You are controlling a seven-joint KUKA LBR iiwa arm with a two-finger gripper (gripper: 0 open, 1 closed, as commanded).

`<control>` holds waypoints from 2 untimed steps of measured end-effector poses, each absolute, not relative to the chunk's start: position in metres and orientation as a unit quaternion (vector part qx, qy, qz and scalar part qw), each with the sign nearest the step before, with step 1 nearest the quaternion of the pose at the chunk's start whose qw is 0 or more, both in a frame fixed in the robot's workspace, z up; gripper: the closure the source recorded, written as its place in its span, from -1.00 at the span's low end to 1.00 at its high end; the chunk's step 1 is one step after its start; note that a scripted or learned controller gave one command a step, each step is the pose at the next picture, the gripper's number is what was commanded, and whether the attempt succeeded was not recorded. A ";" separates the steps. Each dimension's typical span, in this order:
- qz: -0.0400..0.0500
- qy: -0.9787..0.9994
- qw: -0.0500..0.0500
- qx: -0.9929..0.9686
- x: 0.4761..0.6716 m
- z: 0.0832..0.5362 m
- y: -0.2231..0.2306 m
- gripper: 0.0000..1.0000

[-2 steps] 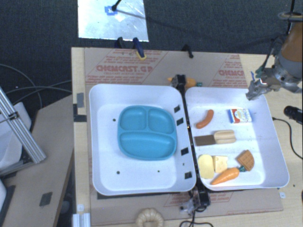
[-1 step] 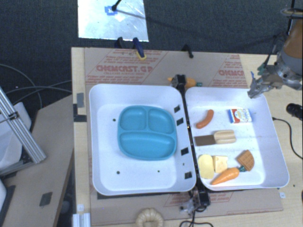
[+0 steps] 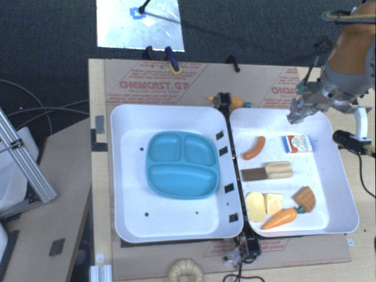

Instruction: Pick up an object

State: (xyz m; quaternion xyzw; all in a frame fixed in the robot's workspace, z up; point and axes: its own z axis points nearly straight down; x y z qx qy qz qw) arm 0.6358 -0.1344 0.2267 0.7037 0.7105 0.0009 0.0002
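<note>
Gripper (image 3: 298,114) over right bin (image 3: 339,175), its 1 o'clock corner.
Cannot tell its grasp state. Milk carton (image 3: 296,143) just beside it, at 6 o'clock.

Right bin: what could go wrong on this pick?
1. The carrot, cheese slices and waffle lie touching, so a grab there may nudge neighbours or catch two.
2. The end effector hangs at the right bin's far rim, so a straight descent may hit the wall.

The end effector (image 3: 298,111) is too blurry to make out its fingers, and the arm (image 3: 352,51) gets chopped off by the right edge.
</note>
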 end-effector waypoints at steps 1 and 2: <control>0.001 0.710 0.001 0.704 0.645 0.218 -0.086 1.00; 0.001 0.711 0.000 0.704 0.643 0.218 -0.023 1.00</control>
